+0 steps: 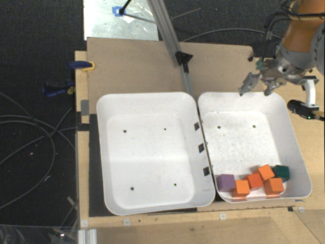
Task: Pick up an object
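Observation:
Several small blocks lie bunched at the near edge of the right bin (238, 136): a purple block (226, 182), several orange blocks (254, 180) and a dark green block (282, 173). My gripper (257, 85) hangs over the far rim of the right bin, well away from the blocks. Its two fingers are spread apart with nothing between them. The orange band of the arm (304, 19) shows at the top right.
The left bin (147, 151) sits beside the right one, with black clips (201, 148) along the shared edge. A grey pole (167, 29) slants down to the bins' far junction. A black fitting (302, 108) sticks out by the right bin's far right side.

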Tool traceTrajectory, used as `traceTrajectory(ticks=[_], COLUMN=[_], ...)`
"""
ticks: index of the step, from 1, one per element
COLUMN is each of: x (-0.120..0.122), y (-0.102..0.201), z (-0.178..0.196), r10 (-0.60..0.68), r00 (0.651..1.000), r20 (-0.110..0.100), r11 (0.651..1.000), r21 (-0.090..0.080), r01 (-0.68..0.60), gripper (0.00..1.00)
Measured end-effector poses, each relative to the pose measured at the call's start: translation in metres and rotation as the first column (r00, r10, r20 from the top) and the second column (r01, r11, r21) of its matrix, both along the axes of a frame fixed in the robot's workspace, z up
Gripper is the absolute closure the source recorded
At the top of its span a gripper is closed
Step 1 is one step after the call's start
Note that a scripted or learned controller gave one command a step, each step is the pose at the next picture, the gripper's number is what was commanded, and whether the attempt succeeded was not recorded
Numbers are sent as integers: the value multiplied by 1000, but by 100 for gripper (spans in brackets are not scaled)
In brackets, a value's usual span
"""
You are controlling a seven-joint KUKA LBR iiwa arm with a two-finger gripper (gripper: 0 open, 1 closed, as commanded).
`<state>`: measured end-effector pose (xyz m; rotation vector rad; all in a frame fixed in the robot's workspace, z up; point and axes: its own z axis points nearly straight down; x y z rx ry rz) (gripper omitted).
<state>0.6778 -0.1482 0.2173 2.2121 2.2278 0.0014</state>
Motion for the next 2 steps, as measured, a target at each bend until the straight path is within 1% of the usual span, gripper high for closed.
traceTrajectory(ticks=[1,2], x=[10,11], y=[23,22], z=[31,41], r10=[2,4], r00=[1000,1000], r20=[4,6], r11=[1000,1000], r21=[0,-2], r01=[-2,-4], gripper=[0,100])
